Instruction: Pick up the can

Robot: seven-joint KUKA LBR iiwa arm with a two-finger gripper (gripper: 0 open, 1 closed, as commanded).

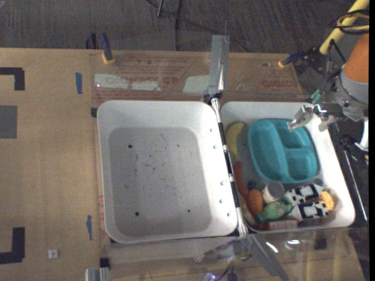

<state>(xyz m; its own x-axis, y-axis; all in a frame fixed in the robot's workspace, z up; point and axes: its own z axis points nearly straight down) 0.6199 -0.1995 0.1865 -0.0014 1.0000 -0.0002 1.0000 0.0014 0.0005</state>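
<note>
The can (273,191) is a small cylinder with a pale grey top. It stands in the right bin (343,180), just in front of the teal divided plate (283,150) and among other small items. My gripper (309,120) hangs over the far right corner of that bin, above the back edge of the teal plate. It is well behind the can and apart from it. Its silver fingers (297,120) stand open with nothing between them.
A yellow banana (234,138) lies left of the plate. An orange piece (255,201), a green item (275,211), a red strip (239,180) and a black-and-white patterned toy (309,201) crowd around the can. The left bin (111,133) sits beside it.
</note>
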